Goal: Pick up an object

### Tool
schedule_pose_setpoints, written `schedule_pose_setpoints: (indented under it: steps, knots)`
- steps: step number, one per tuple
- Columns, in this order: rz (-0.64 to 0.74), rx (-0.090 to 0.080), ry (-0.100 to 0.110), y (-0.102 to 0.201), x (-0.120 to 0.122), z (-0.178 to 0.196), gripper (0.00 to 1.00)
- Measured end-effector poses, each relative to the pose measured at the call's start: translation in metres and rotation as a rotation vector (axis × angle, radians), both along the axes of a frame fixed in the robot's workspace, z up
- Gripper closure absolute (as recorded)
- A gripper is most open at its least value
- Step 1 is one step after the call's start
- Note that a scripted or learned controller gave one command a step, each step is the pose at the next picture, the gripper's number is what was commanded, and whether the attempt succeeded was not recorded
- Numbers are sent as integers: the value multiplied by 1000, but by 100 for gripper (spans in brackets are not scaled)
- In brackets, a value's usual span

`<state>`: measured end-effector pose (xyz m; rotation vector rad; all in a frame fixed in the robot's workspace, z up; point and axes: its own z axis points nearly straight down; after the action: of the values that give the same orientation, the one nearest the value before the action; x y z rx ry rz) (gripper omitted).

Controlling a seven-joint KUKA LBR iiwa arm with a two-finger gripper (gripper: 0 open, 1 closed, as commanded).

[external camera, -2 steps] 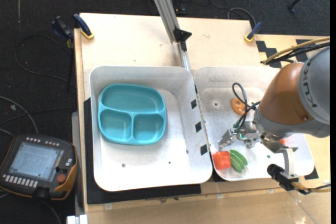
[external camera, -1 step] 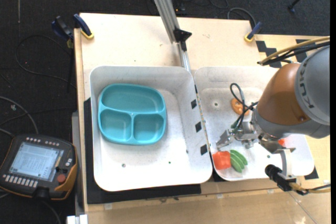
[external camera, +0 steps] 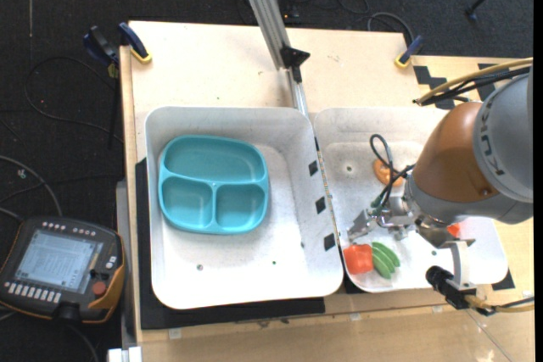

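A red object (external camera: pixel 359 258) and a green object (external camera: pixel 386 259) are seen lying side by side at the near edge of the right bin (external camera: pixel 339 131), just below the gripper (external camera: pixel 373 222), whose state cannot be told.

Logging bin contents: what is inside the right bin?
Inside the right bin: a red item beside a green item near its front edge, and an orange item partly hidden by the arm, which covers the bin's right part.
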<state>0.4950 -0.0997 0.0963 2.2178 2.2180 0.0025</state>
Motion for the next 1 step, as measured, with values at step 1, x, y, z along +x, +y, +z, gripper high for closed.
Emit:
schedule_pose_setpoints:
  steps: [1]
  knots:
    - [0, 0, 0, 3, 0, 0, 0]
